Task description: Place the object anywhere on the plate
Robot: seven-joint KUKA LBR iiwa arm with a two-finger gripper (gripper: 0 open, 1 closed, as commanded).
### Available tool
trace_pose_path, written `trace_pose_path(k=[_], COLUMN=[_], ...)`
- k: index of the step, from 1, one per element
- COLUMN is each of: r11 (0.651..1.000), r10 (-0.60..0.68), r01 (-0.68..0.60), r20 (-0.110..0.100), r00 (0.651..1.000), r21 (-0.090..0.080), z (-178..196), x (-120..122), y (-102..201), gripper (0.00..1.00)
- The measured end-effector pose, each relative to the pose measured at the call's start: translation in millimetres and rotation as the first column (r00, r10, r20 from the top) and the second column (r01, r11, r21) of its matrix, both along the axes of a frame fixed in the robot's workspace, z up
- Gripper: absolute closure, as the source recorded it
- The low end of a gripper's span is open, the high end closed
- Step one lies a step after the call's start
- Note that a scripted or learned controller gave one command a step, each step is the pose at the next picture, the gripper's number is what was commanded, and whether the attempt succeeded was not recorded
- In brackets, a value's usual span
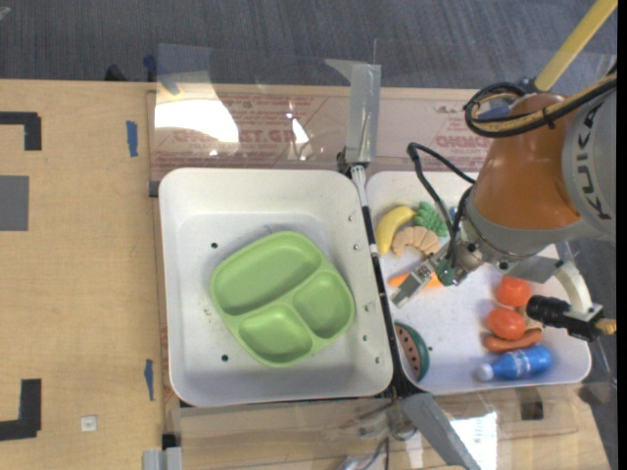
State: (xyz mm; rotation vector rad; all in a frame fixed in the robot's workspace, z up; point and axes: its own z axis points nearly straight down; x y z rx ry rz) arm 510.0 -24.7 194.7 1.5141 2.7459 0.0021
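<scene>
The arm leans in from the right, its hand [434, 270] low in the right bin [460, 355], clamped on a small orange carrot [409, 281]. The green plate [282, 298] sits in the left bin [186, 262].

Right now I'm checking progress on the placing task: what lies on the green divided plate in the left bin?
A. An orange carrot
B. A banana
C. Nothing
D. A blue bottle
C: the green divided plate shows three bare compartments, while the banana, blue bottle and carrot lie in the right bin.
</scene>
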Motion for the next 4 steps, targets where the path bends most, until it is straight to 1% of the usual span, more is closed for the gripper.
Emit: trace_pose_path(k=[1, 2, 3, 4], r11=[1.0, 1.0, 1.0, 1.0], r10=[0.002, 0.004, 0.001, 0.004], r01=[-0.002, -0.004, -0.001, -0.004], r20=[0.006, -0.002, -0.003, 0.002], r00=[1.0, 1.0, 1.0, 1.0], r21=[-0.001, 0.003, 0.002, 0.002], z=[10.7, 30.6, 30.3, 40.8], x=[2.1, 4.6, 4.6, 6.1], y=[0.4, 72.6, 70.8, 71.6], gripper=[1.0, 1.0, 0.0, 1.0])
